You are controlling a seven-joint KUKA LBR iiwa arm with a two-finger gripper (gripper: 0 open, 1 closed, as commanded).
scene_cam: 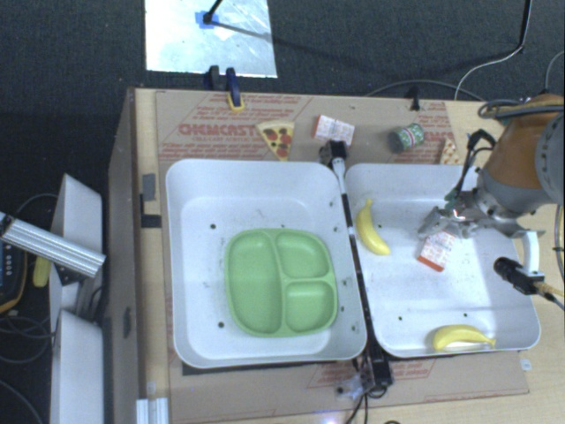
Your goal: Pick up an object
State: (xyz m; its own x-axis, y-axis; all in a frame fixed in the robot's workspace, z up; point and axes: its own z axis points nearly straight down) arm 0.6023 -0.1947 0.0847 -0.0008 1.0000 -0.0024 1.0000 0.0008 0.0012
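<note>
My gripper (444, 220) hangs low over the upper middle of the right bin (494, 321); the grey arm with its orange band (521, 162) comes in from the right. Just below the gripper lies a small white packet with a red end (435, 252), very close to it or touching; I cannot tell which. One banana (372, 231) lies by the right bin's left wall. A second banana (461, 336) rests near that bin's front edge. A green divided plate (281, 282) sits in the left bin (203, 201).
On the cardboard behind the bins lie a toy pizza slice (276, 137), a white card (334, 129), a green can (408, 136) and a cracker (448, 151). A black fitting (516, 275) juts over the right bin's right rim.
</note>
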